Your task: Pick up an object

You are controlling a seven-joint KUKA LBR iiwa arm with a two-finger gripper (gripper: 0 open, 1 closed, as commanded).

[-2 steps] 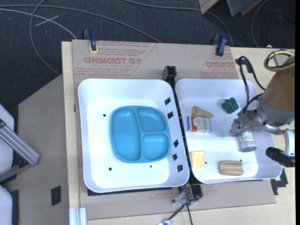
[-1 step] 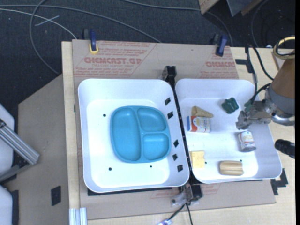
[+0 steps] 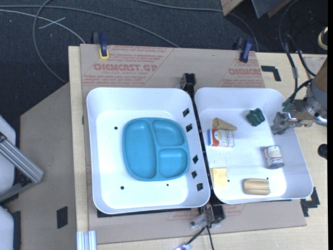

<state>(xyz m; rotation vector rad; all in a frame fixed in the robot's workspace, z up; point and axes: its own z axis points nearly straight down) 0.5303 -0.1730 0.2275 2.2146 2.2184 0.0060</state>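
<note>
Cardboard-covered tabletop (image 3: 130,61) carries two white bins; right bin (image 3: 299,160) holds small can (image 3: 273,157) at right of frame, rigid, light, smooth, likely slippery; grip across sides; tool (image 3: 281,123) above it at bin's right rim, state untellable.

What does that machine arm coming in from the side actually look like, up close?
From the camera view, the arm is a rounded grey body with an orange band showing above the wrist. It ends in a small grey metal gripper of blocky parts. Dark cables run down beside it toward the wrist.
</note>
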